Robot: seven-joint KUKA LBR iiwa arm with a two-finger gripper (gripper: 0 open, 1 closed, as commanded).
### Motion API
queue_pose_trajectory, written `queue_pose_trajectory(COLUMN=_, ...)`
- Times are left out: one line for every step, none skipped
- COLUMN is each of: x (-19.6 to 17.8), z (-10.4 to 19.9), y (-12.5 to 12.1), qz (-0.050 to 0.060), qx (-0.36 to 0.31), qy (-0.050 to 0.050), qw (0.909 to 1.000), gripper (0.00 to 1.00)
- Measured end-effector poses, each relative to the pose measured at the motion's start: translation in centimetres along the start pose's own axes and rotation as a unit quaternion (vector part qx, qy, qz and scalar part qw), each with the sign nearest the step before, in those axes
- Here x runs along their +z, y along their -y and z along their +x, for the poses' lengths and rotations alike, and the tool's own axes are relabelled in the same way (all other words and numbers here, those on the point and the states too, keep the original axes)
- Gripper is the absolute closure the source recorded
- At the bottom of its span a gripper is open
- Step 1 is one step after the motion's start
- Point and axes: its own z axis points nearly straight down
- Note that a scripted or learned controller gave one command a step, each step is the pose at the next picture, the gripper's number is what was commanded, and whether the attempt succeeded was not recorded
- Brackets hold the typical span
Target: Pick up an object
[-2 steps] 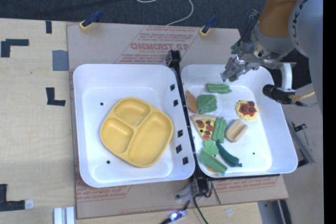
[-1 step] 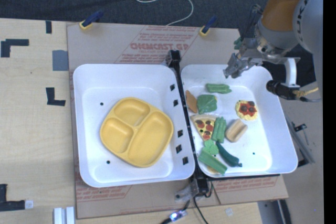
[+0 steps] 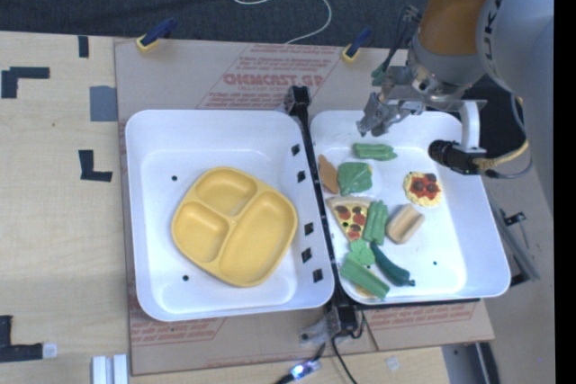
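From where I stand, the left bin (image 3: 144,193) carries just a yellow divided plate (image 3: 236,225), sitting flat near its middle. A black divider strip (image 3: 308,184) runs between the two bins.

Across it, the right bin (image 3: 477,265) holds the toy food, bunched toward its left half: a pizza slice (image 3: 349,216), a leafy green piece (image 3: 355,177) above it, a green pod (image 3: 374,152) nearest the far wall, a hot-dog bun (image 3: 405,224), and a small round tart with red topping (image 3: 423,188) sitting apart to the right. More green pieces (image 3: 364,270) lie near the front edge.

The gripper (image 3: 375,120) hangs over the far left corner of that bin, just above the green pod and apart from it. I can't tell from here whether its fingers are spread or closed, and nothing shows between them.

I'd judge this as the approach step: no object is lifted yet. The pod looks like the nearest target. The next move calls for a straight descent with the fingers straddling the pod's narrow width, then a firm close before lifting; it lies flat and low, so a shallow descent could slip off it.
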Motion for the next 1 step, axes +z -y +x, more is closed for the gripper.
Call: queue_pose_trajectory(x=1.53, z=4.36, y=1.03, qz=0.001, qx=0.001, qy=0.0, qw=1.0, gripper=1.0)
